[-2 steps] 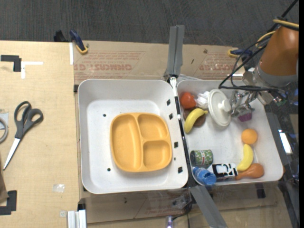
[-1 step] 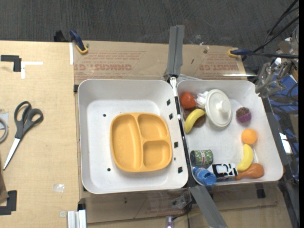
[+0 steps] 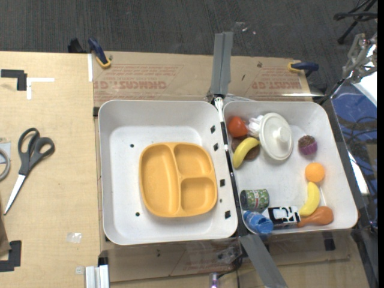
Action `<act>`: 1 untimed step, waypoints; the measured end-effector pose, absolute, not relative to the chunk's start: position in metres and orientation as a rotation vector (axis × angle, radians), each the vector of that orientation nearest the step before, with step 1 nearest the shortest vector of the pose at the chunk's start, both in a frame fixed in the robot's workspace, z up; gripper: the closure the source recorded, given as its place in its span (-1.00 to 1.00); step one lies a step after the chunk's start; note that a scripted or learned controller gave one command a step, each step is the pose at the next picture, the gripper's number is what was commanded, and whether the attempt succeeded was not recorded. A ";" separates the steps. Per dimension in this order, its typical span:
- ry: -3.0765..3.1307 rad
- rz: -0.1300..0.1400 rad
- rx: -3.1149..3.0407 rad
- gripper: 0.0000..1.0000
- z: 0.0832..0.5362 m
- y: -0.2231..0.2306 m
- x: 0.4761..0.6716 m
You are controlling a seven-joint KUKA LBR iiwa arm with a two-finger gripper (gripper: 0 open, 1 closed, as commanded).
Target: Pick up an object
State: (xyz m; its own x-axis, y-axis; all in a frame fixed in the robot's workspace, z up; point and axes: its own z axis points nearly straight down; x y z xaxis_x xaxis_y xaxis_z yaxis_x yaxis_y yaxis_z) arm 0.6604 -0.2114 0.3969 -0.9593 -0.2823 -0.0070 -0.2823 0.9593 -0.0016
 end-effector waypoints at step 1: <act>3.097 -0.001 -0.443 1.00 0.406 -0.211 0.662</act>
State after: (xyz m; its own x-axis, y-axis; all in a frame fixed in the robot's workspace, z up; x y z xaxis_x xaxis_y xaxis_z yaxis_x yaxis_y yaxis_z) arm 0.6618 -0.2114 0.4065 -0.9598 -0.2803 -0.0132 -0.2803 0.9599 -0.0027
